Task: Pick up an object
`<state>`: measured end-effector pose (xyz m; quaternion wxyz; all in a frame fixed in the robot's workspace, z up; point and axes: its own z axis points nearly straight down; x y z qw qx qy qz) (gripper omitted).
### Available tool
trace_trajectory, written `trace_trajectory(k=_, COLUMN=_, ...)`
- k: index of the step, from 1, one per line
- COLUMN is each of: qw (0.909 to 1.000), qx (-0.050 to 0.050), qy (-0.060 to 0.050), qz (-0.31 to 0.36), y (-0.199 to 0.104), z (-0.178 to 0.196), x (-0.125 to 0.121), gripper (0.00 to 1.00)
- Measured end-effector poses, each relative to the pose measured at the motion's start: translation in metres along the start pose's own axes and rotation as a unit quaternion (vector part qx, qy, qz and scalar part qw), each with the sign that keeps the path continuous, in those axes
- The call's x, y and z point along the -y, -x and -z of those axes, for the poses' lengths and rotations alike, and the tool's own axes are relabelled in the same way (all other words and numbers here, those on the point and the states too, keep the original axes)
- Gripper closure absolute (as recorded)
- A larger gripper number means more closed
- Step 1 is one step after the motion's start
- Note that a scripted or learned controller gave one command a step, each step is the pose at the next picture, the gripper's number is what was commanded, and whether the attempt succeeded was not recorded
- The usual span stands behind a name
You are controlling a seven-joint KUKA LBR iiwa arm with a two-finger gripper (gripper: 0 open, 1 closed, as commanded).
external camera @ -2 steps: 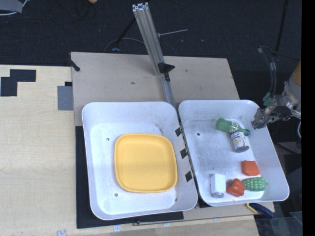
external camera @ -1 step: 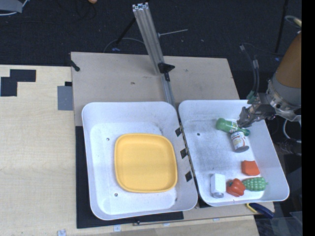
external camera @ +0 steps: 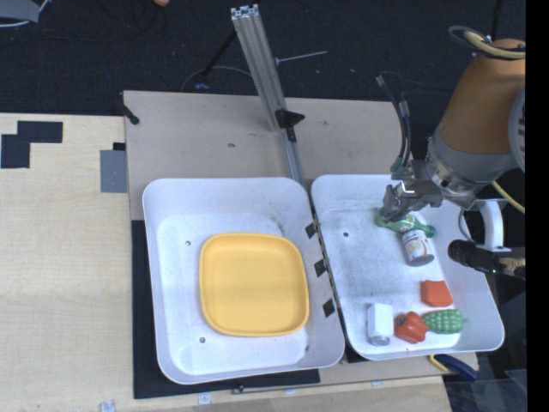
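Observation:
My gripper (external camera: 396, 210) hangs low over the back of the right bin (external camera: 360, 264), its tip right at a flat green object (external camera: 403, 224) lying there. Just in front of that lies a small can (external camera: 417, 245) with a white and red label, on its side. Toward the bin's front right are an orange block (external camera: 436, 293), a green bumpy toy (external camera: 444, 320), a red pepper-like toy (external camera: 411, 327) and a small white block (external camera: 378, 323). Nothing visibly sits between the gripper's tips.
The left bin (external camera: 171, 221) holds a square yellow plate (external camera: 254, 283). An aluminium post (external camera: 266, 58) slants up behind the bins. The arm's orange band (external camera: 485, 101) and cables stand at the right edge.

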<state>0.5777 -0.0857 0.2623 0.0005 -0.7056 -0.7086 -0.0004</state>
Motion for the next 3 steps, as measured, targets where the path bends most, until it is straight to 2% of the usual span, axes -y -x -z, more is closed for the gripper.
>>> trace_trajectory(k=1, qw=1.0000, qx=0.000, qy=-0.001, qz=0.000, y=-0.051, z=-0.017, x=-0.004, gripper=1.00)
trace_trajectory(k=2, qw=1.0000, qx=0.000, qy=0.000, qz=-0.001, y=-0.107, z=-0.024, x=0.004, gripper=1.00)
trace_trajectory(k=3, qw=1.0000, qx=0.000, qy=0.000, qz=0.000, y=-0.163, z=-0.021, x=-0.006, gripper=1.00)
